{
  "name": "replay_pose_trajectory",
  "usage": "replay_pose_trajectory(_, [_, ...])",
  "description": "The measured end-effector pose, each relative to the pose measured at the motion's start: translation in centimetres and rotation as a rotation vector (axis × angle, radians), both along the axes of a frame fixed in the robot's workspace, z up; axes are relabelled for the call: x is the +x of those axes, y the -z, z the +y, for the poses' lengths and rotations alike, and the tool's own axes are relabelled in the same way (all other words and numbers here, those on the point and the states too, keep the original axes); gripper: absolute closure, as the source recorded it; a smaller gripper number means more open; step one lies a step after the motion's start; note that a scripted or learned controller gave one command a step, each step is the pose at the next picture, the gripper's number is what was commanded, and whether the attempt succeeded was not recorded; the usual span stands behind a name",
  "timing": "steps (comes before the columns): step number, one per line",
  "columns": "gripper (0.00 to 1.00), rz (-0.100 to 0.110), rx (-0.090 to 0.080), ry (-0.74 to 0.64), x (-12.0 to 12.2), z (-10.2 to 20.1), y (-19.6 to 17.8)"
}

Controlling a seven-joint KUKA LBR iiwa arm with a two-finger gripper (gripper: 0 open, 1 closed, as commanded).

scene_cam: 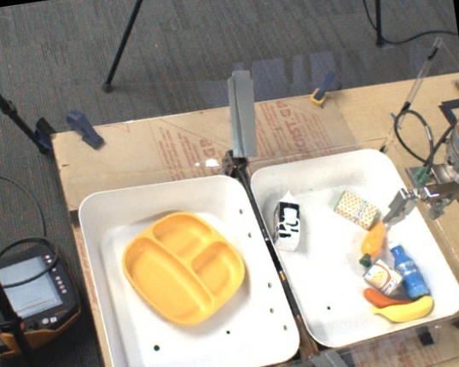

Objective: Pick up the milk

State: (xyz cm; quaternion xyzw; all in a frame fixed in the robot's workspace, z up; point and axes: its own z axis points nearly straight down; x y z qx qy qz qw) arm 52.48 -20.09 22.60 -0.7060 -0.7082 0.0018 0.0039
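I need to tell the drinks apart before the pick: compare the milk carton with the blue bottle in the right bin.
The white milk carton with black cow patches lies alone by the right bin's left wall; the blue plastic bottle with a white label sits crowded among toys near the right wall. The carton is boxy with a gabled top; the bottle is slim and rounded. The carton looks bulkier than the bottle. Both lie in the same bin.
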Motion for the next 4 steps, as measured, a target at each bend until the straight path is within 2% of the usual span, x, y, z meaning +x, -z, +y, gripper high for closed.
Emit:
replay_pose_trajectory(1, [0.00,-0.001,-0.001,-0.139,4.2,7.6,1.2])
replay_pose_trajectory(2, [0.00,-0.001,0.001,-0.294,9.0,11.6,9.3])
replay_pose_trajectory(3, [0.00,-0.024,0.000,-0.459,12.7,11.5,12.4])
replay_pose_trajectory(4, [1.00,-0.046,-0.009,-0.458,13.3,11.4,11.0])
